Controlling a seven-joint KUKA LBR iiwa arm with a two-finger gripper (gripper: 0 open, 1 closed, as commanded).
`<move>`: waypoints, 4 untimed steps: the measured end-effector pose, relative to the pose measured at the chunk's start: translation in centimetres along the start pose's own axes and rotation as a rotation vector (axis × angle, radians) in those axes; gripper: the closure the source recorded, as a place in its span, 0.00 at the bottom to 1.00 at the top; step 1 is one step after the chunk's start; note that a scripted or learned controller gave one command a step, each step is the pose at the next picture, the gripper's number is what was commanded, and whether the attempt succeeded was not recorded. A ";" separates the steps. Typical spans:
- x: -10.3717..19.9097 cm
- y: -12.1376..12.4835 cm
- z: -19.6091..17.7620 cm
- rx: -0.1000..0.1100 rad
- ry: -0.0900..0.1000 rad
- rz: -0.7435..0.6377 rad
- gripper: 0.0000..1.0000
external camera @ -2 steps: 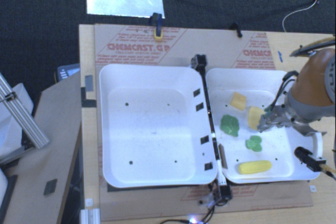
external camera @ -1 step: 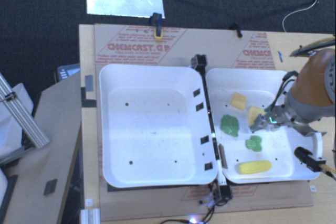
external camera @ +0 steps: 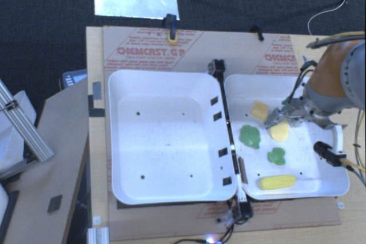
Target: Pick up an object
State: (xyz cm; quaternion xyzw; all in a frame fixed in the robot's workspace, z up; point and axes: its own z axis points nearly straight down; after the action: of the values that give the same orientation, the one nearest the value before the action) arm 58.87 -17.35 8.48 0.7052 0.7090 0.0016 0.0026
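- Camera view: the arm (external camera: pixel 337 74) reaches in from the right over the right bin (external camera: pixel 331 188), and its gripper (external camera: pixel 278 117) is low among the things lying there, so the step in hand looks like the descent or the closing for a grasp, not yet a lift.
- The gripper's tip sits right at the upper edge of a pale yellow lump (external camera: pixel 279 132), which seems the likeliest target; whether metal touches it I cannot tell, since the two overlap from this slant.
- A yellow block (external camera: pixel 260 110) lies just up and left of the gripper, close beside it but apart.
- A green leafy piece (external camera: pixel 250 136) lies left of the lump, near the bin's inner wall, and a smaller green piece (external camera: pixel 277 156) lies below the lump.
- A corn cob (external camera: pixel 278 182) lies along the front of the right bin, well apart from the gripper.
- The left bin (external camera: pixel 123 140) takes no part in this step.
- Fingers: they are small and blurred against the white floor, so I cannot tell whether they are spread or pressed together, and nothing shows clearly between them, so I would not call anything held.
- Next move, as I judge it: the fingers need to straddle the lump and close on it firmly before any rise; the yellow block so near could get nudged or caught along with it.
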 end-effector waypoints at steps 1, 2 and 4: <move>0.6 7.4 0.0 0.013 0.001 -0.006 0.00; 6.1 7.7 0.3 0.025 -0.001 -0.004 0.00; -3.6 -2.1 0.0 0.004 0.001 0.009 0.00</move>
State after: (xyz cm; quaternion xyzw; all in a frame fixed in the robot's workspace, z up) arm 56.84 -20.98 8.46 0.7083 0.7059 0.0003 0.0008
